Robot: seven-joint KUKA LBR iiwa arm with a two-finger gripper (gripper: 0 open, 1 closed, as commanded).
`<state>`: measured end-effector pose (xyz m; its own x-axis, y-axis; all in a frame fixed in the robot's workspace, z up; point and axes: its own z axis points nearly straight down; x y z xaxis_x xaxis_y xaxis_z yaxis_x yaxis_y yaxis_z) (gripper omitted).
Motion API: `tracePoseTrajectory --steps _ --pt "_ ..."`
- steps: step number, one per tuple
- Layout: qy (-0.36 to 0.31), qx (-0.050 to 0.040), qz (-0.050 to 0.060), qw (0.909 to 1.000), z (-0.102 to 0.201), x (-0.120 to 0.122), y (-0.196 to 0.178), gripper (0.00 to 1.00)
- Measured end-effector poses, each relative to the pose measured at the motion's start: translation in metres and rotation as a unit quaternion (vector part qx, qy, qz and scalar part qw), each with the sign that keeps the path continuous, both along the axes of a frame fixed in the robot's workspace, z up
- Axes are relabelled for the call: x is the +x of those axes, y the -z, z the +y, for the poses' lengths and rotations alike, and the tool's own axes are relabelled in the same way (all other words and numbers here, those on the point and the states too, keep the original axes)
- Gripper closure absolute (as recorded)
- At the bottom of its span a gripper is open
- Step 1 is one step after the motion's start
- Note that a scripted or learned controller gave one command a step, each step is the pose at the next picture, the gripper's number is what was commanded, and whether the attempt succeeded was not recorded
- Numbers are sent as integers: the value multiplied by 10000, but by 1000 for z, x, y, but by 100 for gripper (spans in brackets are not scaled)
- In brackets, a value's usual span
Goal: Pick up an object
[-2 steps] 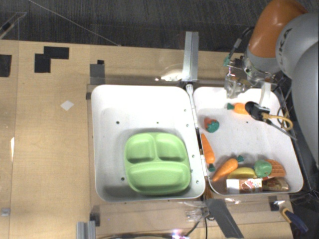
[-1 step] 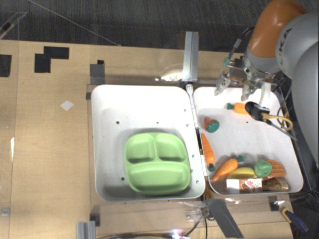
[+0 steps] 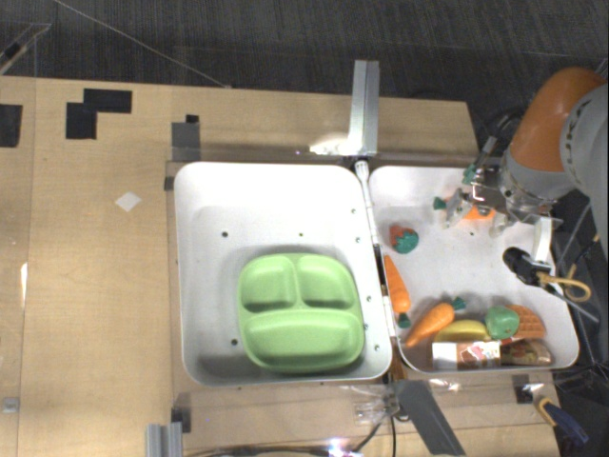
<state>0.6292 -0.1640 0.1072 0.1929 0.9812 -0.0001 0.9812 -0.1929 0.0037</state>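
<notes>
A small boxed packet [image 3: 466, 353] is lying lengthwise along the right bin's [image 3: 419, 190] near wall, beside a carrot [image 3: 428, 322] pointing its orange tip toward the divider, while the claw [image 3: 473, 206] is hovering at the far side, possibly gripping something orange, though I cannot tell.

A pale wooden worktop [image 3: 86, 284] spans the view, with black square markings [image 3: 98, 109] near its far left corner. Dark carpeted floor [image 3: 285, 17] lies beyond its far edge. A metal bracket [image 3: 364, 103] stands upright at that edge.
</notes>
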Motion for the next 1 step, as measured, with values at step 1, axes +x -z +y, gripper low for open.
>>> tracePoseTrajectory --steps 1 --pt "-58 15 15 10000 -19 26 19 0"
